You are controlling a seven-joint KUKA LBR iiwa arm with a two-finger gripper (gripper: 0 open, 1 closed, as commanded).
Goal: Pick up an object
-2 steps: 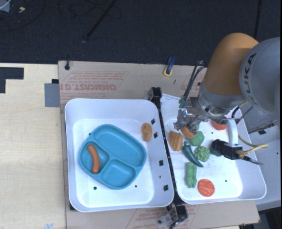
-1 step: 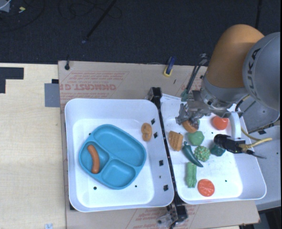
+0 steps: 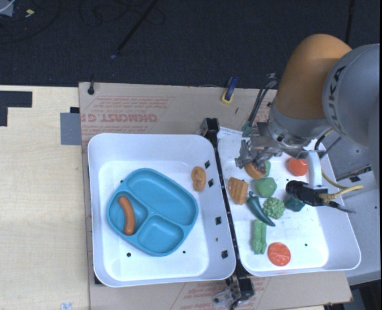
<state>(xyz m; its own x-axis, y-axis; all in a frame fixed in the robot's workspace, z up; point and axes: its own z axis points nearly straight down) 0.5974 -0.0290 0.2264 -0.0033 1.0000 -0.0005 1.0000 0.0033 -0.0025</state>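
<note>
We look down on a pale wooden worktop point(image 3: 30, 192) carrying two shallow white bins of smooth plastic on brown cardboard. The left bin point(image 3: 107, 154) holds a glossy blue tray point(image 3: 168, 202) with rounded compartments; a curved orange sausage point(image 3: 127, 214) lies in its nine o'clock compartment. At three o'clock from the tray, near the bin's wall, sits a small lumpy tan nugget point(image 3: 199, 178).

The right bin point(image 3: 342, 250) is crowded with toy food. The grey arm point(image 3: 355, 89), with its smooth orange band, reaches in from three o'clock, and its dark metal pincer point(image 3: 254, 155) is low at the bin's eleven o'clock corner, right over an orange piece point(image 3: 257, 169). We cannot tell how the pincer stands, and we see nothing gripped in it.

At six o'clock from the pincer lies a rounded green pepper point(image 3: 265, 186), with a ridged tan waffle point(image 3: 238, 190) at its nine o'clock. Below come a knobbly broccoli point(image 3: 274, 207), a dark green chilli point(image 3: 259, 210) and a bumpy green pod point(image 3: 259, 236). A round red tomato point(image 3: 279, 254) rests at the bin's six o'clock; another red ball point(image 3: 298, 166) sits at three o'clock from the pincer.
</note>
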